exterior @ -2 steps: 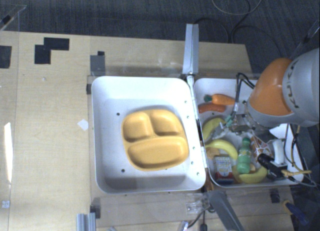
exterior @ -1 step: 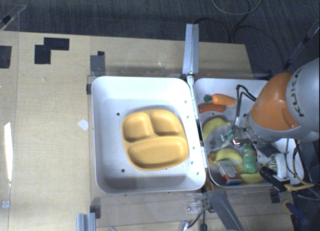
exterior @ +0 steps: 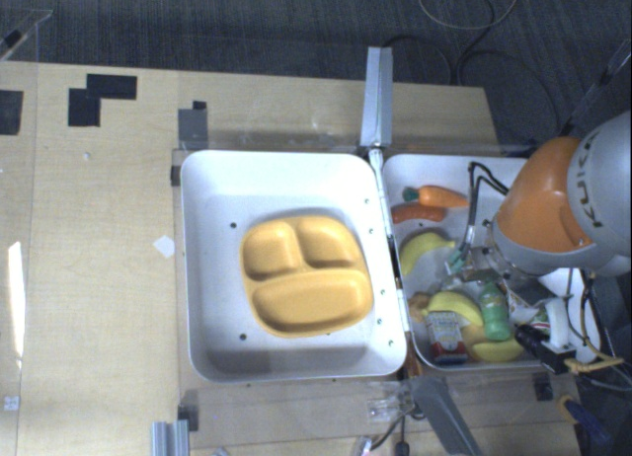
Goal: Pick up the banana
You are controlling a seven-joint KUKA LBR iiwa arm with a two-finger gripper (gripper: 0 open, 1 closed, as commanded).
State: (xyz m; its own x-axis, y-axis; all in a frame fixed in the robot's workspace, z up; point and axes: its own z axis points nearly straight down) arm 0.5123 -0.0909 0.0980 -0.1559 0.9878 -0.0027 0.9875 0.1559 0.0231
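Note:
The banana (exterior: 457, 304) lies in the front half of the right bin (exterior: 434, 173), a curved yellow fruit partly covered by a green bottle (exterior: 493, 312) and a small packet (exterior: 446, 330). My gripper (exterior: 466, 264) hangs low inside this bin, just behind the banana and beside a yellow-green round fruit (exterior: 425, 246). The grey arm with its orange band (exterior: 538, 209) reaches in from the right and hides the bin's right part.
A carrot (exterior: 441, 195) and a second orange piece (exterior: 410, 213) lie at the back of the right bin. The left bin (exterior: 212, 247) holds a yellow divided plate (exterior: 304, 273). A metal post (exterior: 377, 99) stands between the bins at the back.

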